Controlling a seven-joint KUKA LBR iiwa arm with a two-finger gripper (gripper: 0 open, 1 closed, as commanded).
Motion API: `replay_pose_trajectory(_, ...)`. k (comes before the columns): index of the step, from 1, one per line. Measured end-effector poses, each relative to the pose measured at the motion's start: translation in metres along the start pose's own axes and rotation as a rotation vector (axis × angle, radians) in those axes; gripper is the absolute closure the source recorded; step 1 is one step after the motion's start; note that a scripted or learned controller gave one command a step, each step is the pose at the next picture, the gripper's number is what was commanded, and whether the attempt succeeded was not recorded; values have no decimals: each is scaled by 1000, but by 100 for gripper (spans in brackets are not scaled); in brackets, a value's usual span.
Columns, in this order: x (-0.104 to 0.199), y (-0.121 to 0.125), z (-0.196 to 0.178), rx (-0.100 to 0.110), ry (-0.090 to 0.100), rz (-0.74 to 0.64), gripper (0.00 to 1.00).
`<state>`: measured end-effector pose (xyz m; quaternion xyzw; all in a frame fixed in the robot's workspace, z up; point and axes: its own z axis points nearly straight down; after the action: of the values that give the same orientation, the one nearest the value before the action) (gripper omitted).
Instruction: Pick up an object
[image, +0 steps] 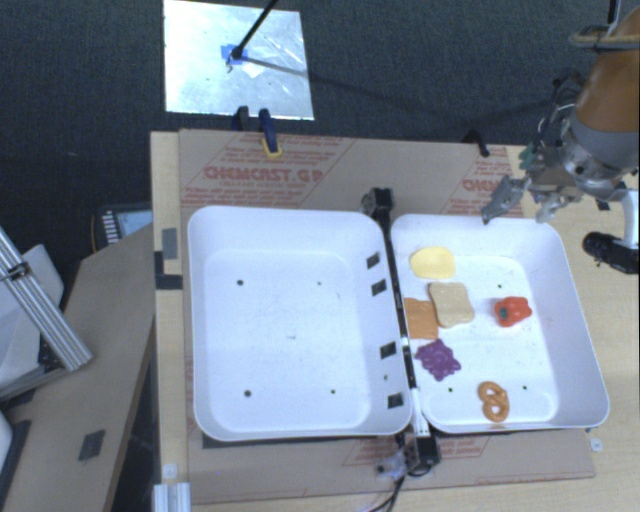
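My gripper (523, 207) hangs over the far edge of the right bin (575, 330), fingers spread open with nothing between them. In that bin lie a yellow round piece (432, 263), a tan bread slice (452, 303), an orange-brown flat piece (420, 319) partly under the bread, a red pepper (512, 311), a purple grape bunch (437, 359) and a small pretzel (493, 400). All of them rest on the bin floor, below and to the left of the gripper. The yellow piece is the closest to it.
The left bin (290, 320) sits beside the right one, with black clips (380, 288) along the shared rim. Both stand on a cardboard sheet (300, 170). A shiny metal plate (240, 60) lies on the dark floor beyond. A grey bench corner (90, 350) is at the left.
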<state>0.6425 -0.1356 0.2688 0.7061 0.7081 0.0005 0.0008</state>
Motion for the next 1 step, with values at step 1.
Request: replay_pose_trajectory(1,0,1,-12,-4,0,-3,100)
